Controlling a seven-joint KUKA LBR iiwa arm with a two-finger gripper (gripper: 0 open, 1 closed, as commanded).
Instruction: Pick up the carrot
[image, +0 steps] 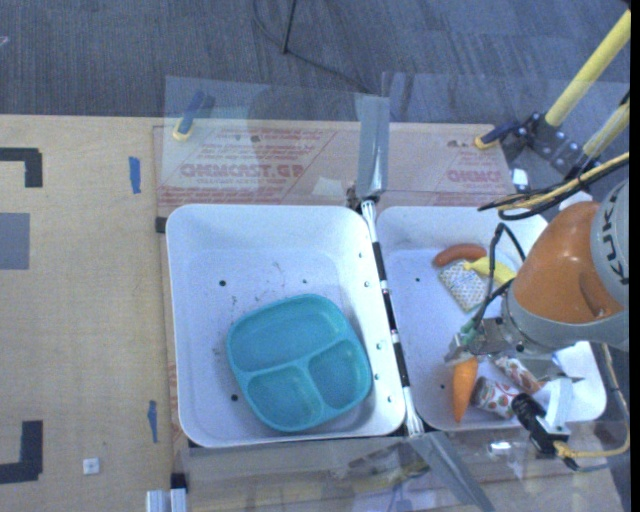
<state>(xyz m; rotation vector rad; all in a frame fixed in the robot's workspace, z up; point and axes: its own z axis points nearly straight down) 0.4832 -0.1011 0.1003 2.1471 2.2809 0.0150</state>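
Counted two white bins, one at 9 o'clock (190, 300) and one at 3 (410, 250). There was one teal divided plate (298, 362), one carrot (463, 388), one sausage (458, 254), and one arm (575, 270).

One fixed camera hangs above the tabletop (80, 330) and looks down at a slant, far enough off to take in both white bins whole. The left bin (200, 250) sits near the frame's middle, the right bin (410, 250) toward its right side. Grey floor (120, 45) fills the top strip, and the arm (575, 275) enters from the right.
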